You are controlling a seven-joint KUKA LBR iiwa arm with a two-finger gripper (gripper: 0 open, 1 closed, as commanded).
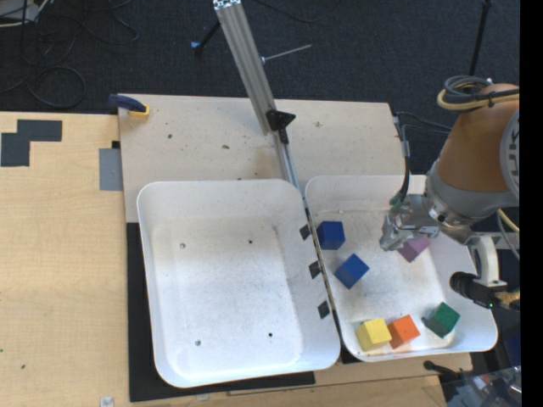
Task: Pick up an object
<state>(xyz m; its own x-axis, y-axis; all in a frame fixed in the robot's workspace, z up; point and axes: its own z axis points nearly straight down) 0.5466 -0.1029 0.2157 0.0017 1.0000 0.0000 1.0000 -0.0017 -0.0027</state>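
Six blocks lie in the right bin (475,346) under me. My claw (399,234) hangs low over it, and I cannot tell how it is set. A purple block (415,248) sits just beside it; two blue blocks (330,234) (351,270) lie left of it. Yellow (372,333), orange (404,330) and green (442,320) blocks sit below it.
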